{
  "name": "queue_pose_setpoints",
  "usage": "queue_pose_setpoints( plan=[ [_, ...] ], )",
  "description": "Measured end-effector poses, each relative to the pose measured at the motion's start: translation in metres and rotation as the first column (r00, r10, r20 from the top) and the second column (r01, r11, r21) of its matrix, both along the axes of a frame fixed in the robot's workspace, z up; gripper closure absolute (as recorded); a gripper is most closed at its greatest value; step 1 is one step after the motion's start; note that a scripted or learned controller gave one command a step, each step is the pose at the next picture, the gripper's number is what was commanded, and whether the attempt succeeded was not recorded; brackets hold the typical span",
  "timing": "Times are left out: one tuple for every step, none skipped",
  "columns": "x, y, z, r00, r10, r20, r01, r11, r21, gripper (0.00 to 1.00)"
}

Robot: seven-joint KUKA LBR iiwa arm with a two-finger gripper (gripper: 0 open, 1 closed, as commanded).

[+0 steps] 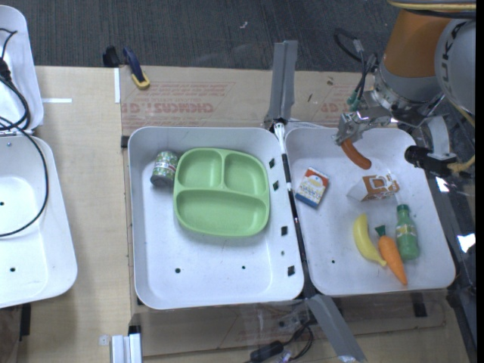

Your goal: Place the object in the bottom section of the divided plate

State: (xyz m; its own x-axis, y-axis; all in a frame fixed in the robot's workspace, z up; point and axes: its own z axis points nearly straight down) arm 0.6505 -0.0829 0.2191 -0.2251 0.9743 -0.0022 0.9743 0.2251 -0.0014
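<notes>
Green plastic, the divided plate (221, 193) sat in the left bin (151, 263), its single wide bottom section nearest the camera and bare. The gripper (352, 132) hung over the upper left part of the right bin (333, 271), and directly under its tips lay a small red-orange sausage (357, 156), the likely object of the task (its upper end met the fingertips, its long axis ran down and to the right). Whether the fingers were clamped on that end or merely resting above it could not be told from this slanted view; the sausage appeared to lie on or just over the bin floor. The arm reached in from the right, its orange band high at the frame's top corner, wrist angled down and leftward. A carton (311, 187), a banana (367, 240), a carrot (392, 259) and a green bottle (406, 234) lay apart from the sausage. The plate's bottom section stood well to the left and nearer the camera, across the divider between bins.
</notes>
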Motion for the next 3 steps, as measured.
queue_pose_setpoints(
  plan=[
    [-0.026, 0.0, -0.028, 0.982, 0.188, 0.0, -0.188, 0.982, 0.002, 1.0],
    [-0.068, 0.044, 0.014, 0.983, 0.183, -0.001, -0.183, 0.983, 0.002, 1.0],
    [-0.09, 0.178, 0.01, 0.97, 0.243, -0.002, -0.243, 0.97, 0.002, 1.0]
  ],
)
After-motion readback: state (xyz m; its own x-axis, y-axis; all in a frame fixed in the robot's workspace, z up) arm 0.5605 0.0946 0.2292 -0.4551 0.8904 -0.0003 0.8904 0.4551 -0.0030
